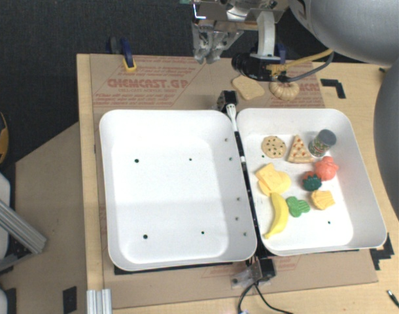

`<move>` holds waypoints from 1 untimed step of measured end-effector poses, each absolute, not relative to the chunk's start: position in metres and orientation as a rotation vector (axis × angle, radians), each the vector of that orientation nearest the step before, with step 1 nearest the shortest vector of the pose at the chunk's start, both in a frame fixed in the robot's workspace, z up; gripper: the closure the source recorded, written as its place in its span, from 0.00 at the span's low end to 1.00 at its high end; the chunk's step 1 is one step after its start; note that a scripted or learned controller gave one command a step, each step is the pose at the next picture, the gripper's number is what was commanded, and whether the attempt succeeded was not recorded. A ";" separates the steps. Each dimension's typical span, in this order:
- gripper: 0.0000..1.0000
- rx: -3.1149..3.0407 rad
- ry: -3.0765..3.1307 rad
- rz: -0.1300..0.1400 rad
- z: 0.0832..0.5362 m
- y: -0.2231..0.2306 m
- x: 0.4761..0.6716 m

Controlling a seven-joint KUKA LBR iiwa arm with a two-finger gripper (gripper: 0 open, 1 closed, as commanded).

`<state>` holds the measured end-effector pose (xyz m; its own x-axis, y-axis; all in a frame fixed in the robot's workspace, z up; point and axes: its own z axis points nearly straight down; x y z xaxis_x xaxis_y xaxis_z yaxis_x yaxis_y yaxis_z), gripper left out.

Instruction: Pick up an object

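The right bin (356, 175) holds several toy foods: a cookie (273, 146), a pizza slice (298, 150), a small can (323, 141), a yellow cheese block (272, 178), a banana (277, 216), a red fruit (326, 168), green pieces (297, 206) and an orange block (322, 199). My gripper (208, 44) hangs high above the bench's back edge, behind the left bin (121, 175), far from the toys. Nothing shows between its fingers.
Behind the right bin, on the brown board, lie a tan flat piece (247, 87) and a ridged beige piece (284, 89). A yellow clamp (128, 60) sits at the board's back left. The arm's grey body fills the top right.
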<state>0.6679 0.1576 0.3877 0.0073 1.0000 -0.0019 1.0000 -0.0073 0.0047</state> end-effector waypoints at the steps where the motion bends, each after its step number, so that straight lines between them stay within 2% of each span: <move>1: 1.00 2.209 2.219 0.030 0.540 0.203 0.666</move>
<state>0.6656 0.2030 0.5402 -0.0044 1.0000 0.0060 0.9998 0.0042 0.0209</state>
